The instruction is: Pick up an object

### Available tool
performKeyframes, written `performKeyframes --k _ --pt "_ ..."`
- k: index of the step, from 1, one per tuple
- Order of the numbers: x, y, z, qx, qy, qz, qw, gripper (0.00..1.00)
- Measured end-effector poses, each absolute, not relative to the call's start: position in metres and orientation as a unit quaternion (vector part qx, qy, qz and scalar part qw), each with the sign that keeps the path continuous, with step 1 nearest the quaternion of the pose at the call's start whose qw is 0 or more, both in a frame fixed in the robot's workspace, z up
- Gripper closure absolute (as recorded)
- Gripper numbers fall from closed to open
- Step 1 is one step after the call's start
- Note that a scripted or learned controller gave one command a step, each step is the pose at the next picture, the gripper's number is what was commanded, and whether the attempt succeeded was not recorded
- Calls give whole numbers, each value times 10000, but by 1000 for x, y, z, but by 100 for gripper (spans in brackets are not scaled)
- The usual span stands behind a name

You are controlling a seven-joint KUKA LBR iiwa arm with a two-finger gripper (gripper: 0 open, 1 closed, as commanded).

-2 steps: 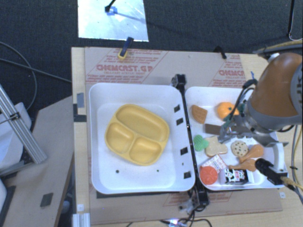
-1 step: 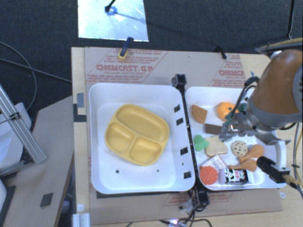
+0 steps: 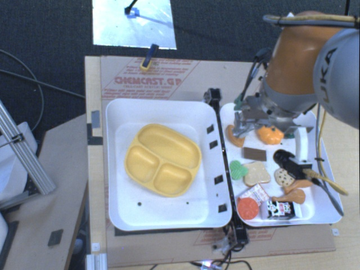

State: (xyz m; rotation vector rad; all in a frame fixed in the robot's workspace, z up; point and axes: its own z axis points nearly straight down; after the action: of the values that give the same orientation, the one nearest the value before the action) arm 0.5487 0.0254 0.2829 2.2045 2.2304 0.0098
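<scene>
My gripper (image 3: pixel 242 127) hangs low over the back left part of the right bin (image 3: pixel 322 214), under the grey and orange arm. Just below and left of it lies a brown croissant-shaped piece (image 3: pixel 232 135), and an orange fruit (image 3: pixel 270 135) sits to its right. Whether anything is between the fingertips is hidden. Nearer the front lie a brown chocolate block (image 3: pixel 255 153), a green piece (image 3: pixel 237 169), a bread slice (image 3: pixel 257 174), a cookie (image 3: pixel 283 178), a red tomato slice (image 3: pixel 248 208), a black-and-white carton (image 3: pixel 279 208) and a drumstick (image 3: pixel 296 196).
The left bin (image 3: pixel 121 207) holds a yellow divided plate (image 3: pixel 163 159). A black divider (image 3: pixel 220 151) with clips runs between the bins. A white oblong piece (image 3: pixel 302 142) lies at the right bin's right side. A shiny sheet (image 3: pixel 133 16) lies behind the bench.
</scene>
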Motion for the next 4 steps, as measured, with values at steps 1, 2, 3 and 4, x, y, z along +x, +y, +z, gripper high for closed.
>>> performKeyframes --k 1,2,3,4 --pt "485 -29 309 7087 7055 1 9 100" --pt "557 91 331 7021 7120 36 15 100" --pt "485 129 402 7039 7103 25 5 100" --pt "555 115 307 7077 7065 -22 -3 100"
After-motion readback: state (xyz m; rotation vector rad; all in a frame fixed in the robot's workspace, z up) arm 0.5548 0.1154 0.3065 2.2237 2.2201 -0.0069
